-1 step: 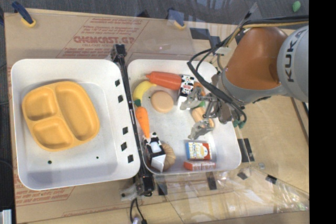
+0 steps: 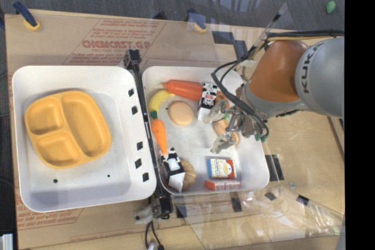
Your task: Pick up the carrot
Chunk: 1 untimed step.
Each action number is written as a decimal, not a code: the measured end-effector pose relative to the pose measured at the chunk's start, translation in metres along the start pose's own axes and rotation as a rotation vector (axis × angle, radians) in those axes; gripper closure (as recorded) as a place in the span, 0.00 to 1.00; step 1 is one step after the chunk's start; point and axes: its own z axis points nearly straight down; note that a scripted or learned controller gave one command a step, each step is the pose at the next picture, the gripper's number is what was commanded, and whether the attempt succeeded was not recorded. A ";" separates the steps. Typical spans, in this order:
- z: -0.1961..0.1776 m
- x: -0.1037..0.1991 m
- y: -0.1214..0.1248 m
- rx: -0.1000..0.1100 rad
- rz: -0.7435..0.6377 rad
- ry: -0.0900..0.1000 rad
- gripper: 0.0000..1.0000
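Heads up, your gripper (image 2: pixel 225 139) sits low in the right bin (image 2: pixel 258 170), can't tell its finger state; the carrot (image 2: pixel 159 134) lies apart by the left wall.

The carrot (image 2: pixel 159 135) lies against the right bin's (image 2: pixel 258 175) left wall, hemmed by a banana (image 2: pixel 156 100) above and a milk carton (image 2: pixel 171 162) below; bare floor opens on its right, toward the egg (image 2: pixel 181 113).

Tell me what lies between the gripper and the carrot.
The gripper hangs on the right side of the right bin; the carrot lies along the bin's left wall. The beige egg-shaped item sits near the line between them, slightly above it. Otherwise bare bin floor.
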 end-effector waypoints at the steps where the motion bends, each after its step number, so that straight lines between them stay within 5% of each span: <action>1: -0.014 -0.004 0.003 0.001 -0.011 -0.008 1.00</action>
